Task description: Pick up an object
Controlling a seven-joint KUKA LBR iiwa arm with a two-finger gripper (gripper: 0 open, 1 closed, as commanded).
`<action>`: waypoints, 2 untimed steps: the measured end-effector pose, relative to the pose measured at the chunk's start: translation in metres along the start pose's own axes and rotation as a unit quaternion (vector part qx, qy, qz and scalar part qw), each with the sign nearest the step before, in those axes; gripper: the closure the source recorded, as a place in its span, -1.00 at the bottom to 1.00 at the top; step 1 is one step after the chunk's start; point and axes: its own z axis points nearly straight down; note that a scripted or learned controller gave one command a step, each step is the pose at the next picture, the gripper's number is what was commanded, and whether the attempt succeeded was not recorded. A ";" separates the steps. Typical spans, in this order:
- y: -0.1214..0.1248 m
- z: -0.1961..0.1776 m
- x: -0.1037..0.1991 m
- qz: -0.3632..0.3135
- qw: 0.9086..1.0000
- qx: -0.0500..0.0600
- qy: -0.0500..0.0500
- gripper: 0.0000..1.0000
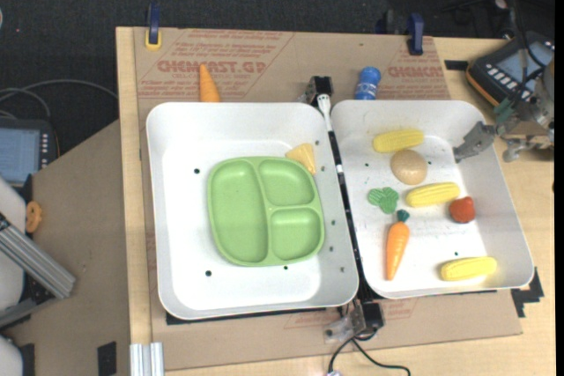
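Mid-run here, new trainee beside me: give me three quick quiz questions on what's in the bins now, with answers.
1. True or false: the green tray lies in the left bin.
2. How many yellow corn cobs are in the right bin?
3. Which touches the tray's far corner: A the carrot, B the yellow wedge, C the tomato?

Key: 1 true. 2 three. 3 B.

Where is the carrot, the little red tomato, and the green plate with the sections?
carrot (396,247): camera view, middle of its orange body.
red tomato (462,209): camera view, centre of its round top.
green plate (234,217): camera view, floor of its big left section.
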 end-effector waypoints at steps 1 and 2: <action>-0.027 0.076 -0.024 0.002 1.000 0.003 0.001 -1.00; -0.046 0.146 -0.017 -0.002 1.000 0.001 0.006 -1.00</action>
